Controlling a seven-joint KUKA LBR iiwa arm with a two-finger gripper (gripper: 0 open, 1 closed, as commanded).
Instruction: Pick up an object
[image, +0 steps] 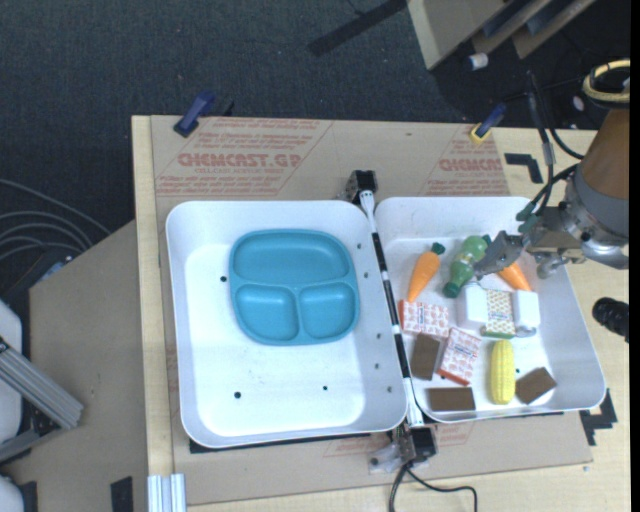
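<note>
The right bin (585, 345) holds several small items. Among them are a carrot (424, 272), a green bottle (465, 262), a white packet (498, 310), two red-and-white checkered packets (425, 318), a yellow corn cob (501, 371) and brown chocolate pieces (451, 398). My gripper (520, 262) hangs over the bin's upper right part, open. One dark finger (495, 258) stands beside the green bottle. A second small orange carrot (516, 277) lies just under the gripper, partly covered by it. Nothing is held.
The left bin (200, 330) carries a blue three-compartment plate (293, 284). Both bins rest on a cardboard-covered bench (150, 250). Blue and yellow clamps (194, 112) sit at the bench's far edge. Cables run at the top right.
</note>
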